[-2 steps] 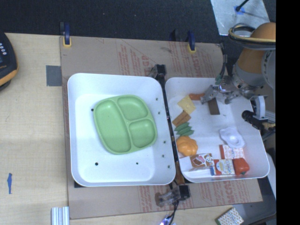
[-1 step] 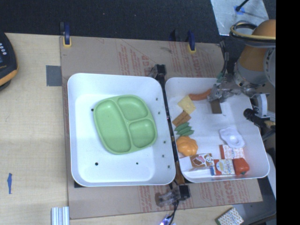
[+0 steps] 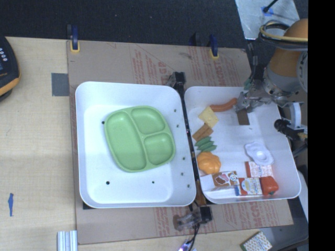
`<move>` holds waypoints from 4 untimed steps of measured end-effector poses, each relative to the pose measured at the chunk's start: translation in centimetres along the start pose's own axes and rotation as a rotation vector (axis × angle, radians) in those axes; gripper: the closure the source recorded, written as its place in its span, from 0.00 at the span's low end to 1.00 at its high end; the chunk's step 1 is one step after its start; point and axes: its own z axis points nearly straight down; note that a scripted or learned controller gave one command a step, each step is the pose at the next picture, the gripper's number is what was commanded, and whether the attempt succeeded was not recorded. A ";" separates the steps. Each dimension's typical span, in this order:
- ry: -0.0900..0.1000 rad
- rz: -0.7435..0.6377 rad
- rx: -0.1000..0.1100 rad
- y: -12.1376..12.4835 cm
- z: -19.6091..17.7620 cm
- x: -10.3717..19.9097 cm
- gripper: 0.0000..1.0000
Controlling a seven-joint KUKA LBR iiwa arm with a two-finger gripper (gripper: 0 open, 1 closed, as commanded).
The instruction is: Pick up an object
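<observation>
On the wooden counter [image 3: 36,140] the right white bin [image 3: 282,192] holds small food toys. The claw [image 3: 244,114] hovers at its far side beside the red sausage-shaped toy [image 3: 225,106]; its opening I cannot tell. This seems the approach; next it should descend.

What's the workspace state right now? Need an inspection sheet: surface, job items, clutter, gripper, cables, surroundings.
Surface: cardboard sheet clamped over the bench, bearing the left bin and the right bin side by side.
Job's things: the right bin holds a yellow block, an orange fruit, a green pod, an orange strip, a white piece and small printed cartons.
Clutter: green divided plate in the left bin.
Gripper: gripper over the right bin's far part, beside the orange strip; finger state unclear.
Cables: black cable looped at the arm.
Surroundings: blue clamps on the far edge; dark device at left.
</observation>
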 end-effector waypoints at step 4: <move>0.004 -0.004 -0.002 -1.1 -12.6 8.2 1.00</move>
